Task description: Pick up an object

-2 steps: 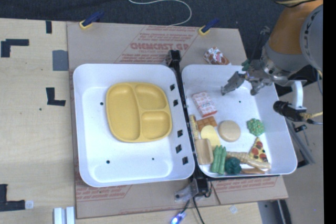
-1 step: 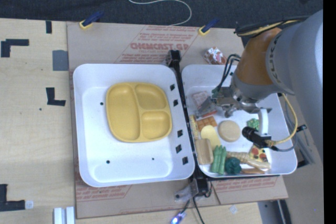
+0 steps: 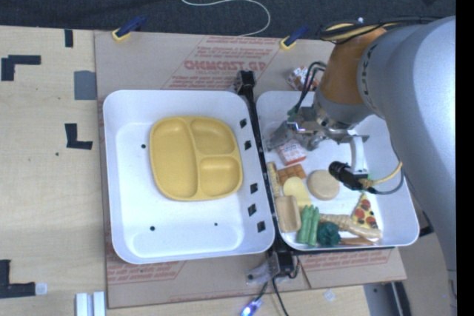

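The claw was seen low in the right bin, above a small red-and-white packet; whether anything was gripped could not be told. A centred descent onto the packet was judged best, clear of the round biscuit.

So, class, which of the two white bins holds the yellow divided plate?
The left shallow white bin; the yellow divided plastic plate lies in it, while the right bin holds toy food.

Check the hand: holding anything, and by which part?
Cannot be told. The hand sits low over the right bin, above a small red-and-white packet, but no item shows in its grip.
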`<state>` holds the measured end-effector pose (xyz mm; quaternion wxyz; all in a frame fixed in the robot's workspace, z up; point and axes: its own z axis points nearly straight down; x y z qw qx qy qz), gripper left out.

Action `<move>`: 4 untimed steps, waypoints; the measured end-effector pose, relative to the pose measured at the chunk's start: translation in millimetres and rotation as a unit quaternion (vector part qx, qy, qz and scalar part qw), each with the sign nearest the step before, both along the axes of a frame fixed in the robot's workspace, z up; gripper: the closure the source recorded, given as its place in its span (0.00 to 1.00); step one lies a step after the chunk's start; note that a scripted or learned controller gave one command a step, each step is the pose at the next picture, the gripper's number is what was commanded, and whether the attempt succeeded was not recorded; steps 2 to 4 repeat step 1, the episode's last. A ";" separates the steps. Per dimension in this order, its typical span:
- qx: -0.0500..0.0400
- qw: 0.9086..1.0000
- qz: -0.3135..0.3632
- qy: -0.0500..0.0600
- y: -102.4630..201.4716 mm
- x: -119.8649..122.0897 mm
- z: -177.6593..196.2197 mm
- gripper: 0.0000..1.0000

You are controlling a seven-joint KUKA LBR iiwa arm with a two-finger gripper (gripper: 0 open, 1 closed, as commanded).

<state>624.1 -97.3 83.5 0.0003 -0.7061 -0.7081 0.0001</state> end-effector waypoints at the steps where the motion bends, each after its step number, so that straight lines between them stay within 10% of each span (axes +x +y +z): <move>1: 0.000 1.000 0.000 0.000 -0.2 -0.5 10.4 1.00; 4: 0.000 1.000 0.000 0.000 -0.2 -0.5 10.4 1.00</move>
